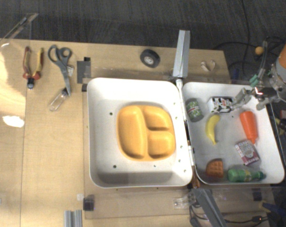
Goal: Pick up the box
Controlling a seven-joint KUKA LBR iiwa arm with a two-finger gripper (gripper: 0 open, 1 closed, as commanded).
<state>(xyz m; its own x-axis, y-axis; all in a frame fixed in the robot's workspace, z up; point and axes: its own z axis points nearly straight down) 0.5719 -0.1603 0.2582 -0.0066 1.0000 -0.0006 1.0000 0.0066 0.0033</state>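
Camera view: I see the end effector (pixel 247 96) at the right bin's (pixel 275 174) far side, just beside a black-and-white item (pixel 220 104); I cannot tell its grip state. Box (pixel 247 152), small and pinkish, lies flat near the bin's front right, between carrot (pixel 249 125) and green bottle (pixel 244 175)

Two white bins sit side by side: the left bin (pixel 100 126) carries one yellow divided tray (pixel 145 131). The right bin (pixel 270 141) carries one can (pixel 194 109), one banana (pixel 212 128), one carrot (pixel 249 125), one box (pixel 247 152), one waffle (pixel 215 168) and one green bottle (pixel 244 175). On the bench lie one pair of scissors (pixel 62 63), one pair of pliers (pixel 31 65) and one tape roll (pixel 150 57).
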